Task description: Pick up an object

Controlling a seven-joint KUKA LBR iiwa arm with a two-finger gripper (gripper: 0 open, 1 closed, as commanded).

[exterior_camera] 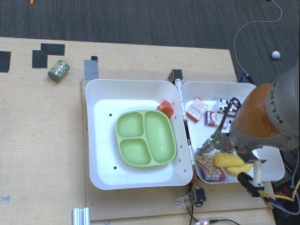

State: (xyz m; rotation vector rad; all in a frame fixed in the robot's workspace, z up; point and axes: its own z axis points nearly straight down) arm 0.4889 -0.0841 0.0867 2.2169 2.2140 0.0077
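Tool [206, 149]: low in the right bin, at the end of the grey-and-orange arm reaching in from the right; open or clenched cannot be told, nothing seen gripped.

Nearest candidate: yellow banana-like piece [228, 160], just beside the tool on its right and slightly toward the near rim; long axis roughly left-right, one end tucked under the wrist.

Under and beside the tool: flat tan packet [205, 165] lying on the bin floor, touching or nearly touching the tool's tip; too flat to judge as an easy grip.

Key relation: closest things sit below and to the near-right of the tool, so probably a short drop rather than a long reach; a grip across the yellow piece's short width likely the better fit.

Further back in the same bin: red-and-white packet [197, 109] and a darker small packet [214, 118], both well apart from the tool, toward the far wall.

Left bin [93, 139]: green divided plate [146, 138] in the middle; small orange-red piece [165, 108] by the plate's far-right corner, near the wall shared by the bins.

Counter [37, 135]: small green can [58, 71] lying far to the left, outside both bins.

Risk: arm hides part of the yellow piece, so its full length uncertain.
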